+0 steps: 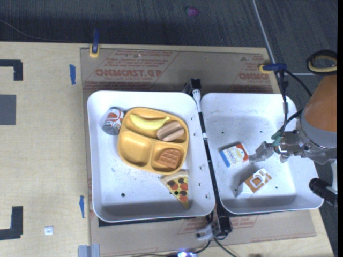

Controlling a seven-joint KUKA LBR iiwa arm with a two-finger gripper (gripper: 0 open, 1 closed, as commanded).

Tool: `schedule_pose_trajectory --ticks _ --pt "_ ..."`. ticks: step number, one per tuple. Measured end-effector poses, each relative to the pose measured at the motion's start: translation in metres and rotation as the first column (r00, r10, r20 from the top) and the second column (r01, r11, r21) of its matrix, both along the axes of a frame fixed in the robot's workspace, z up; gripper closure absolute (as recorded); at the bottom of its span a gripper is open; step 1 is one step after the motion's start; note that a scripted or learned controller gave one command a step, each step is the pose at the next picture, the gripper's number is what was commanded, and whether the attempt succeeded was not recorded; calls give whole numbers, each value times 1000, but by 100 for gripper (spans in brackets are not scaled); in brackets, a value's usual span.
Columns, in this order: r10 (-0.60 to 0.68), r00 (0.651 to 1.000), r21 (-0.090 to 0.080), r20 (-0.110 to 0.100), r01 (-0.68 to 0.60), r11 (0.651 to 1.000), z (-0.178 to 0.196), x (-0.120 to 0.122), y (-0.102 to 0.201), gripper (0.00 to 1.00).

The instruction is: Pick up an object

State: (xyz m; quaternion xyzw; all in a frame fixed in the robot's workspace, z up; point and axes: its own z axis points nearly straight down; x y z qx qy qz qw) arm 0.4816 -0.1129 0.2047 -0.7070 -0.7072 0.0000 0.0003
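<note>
Arm reaches in from the right; fingers (pixel 262 152) low over the right bin (pixel 300 199); their spread unreadable.

The bins (pixel 102 197) were white — the tray (pixel 134 146) a mustard yellow, one carton (pixel 234 154) blue and white, the other (pixel 257 180) orange and white.
</note>
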Motion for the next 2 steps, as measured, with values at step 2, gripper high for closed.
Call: schedule_pose_trajectory --ticks 2 --pt "-6 1000 -6 5 6 1000 -115 -1 9 0"
